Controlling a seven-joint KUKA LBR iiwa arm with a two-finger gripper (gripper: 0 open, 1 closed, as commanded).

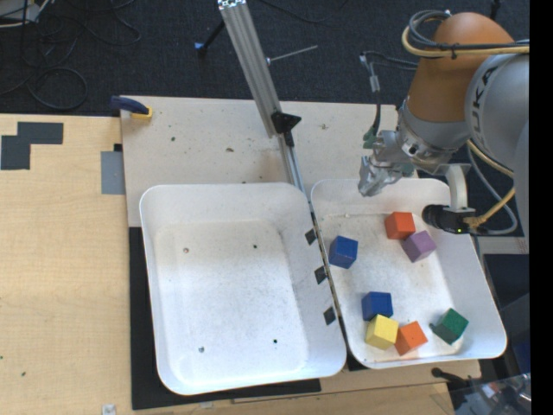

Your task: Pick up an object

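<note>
The grey KUKA arm (505, 102) with its orange band runs off the right edge of the frame. Its small metal two-finger gripper (373, 182), above the far rim of the right white bin (484, 318), is too small to read. Tangled black cables (52, 24) on the dark far floor are cut off at top left.

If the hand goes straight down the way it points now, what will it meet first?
Probably the bare floor of the right bin near its far rim. The hand hangs above that spot, and the orange cube lies nearer the camera, likely clear, though depth is unclear.
</note>
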